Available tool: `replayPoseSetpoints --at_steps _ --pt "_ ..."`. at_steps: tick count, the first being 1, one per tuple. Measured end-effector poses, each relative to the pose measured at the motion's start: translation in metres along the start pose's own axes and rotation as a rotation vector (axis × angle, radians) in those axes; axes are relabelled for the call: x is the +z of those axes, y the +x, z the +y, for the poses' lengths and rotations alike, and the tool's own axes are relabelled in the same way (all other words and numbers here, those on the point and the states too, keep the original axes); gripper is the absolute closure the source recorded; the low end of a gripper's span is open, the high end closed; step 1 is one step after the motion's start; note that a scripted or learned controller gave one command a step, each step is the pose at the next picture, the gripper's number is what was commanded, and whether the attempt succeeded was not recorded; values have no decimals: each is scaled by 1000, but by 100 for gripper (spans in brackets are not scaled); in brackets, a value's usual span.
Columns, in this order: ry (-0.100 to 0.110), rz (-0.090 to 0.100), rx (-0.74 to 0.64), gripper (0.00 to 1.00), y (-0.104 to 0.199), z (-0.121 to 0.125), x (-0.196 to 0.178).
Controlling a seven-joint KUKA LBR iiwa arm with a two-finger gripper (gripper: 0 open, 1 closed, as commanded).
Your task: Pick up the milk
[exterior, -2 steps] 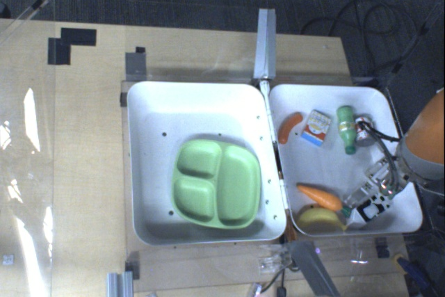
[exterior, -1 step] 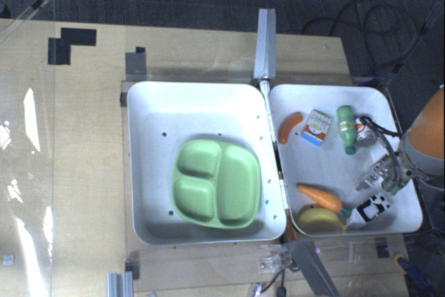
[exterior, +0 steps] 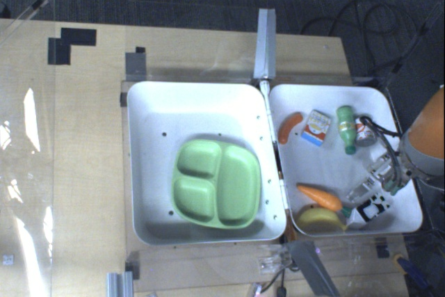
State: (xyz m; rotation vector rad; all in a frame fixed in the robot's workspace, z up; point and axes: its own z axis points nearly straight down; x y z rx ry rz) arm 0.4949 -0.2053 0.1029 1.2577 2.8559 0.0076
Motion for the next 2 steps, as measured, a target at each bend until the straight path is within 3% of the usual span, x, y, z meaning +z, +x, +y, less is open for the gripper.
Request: replayPoseSetpoints --at_steps 1,2 --pt "5 3 -51 0 2 -2 12" --pt "-1 -4 -53 100 0 1 0"
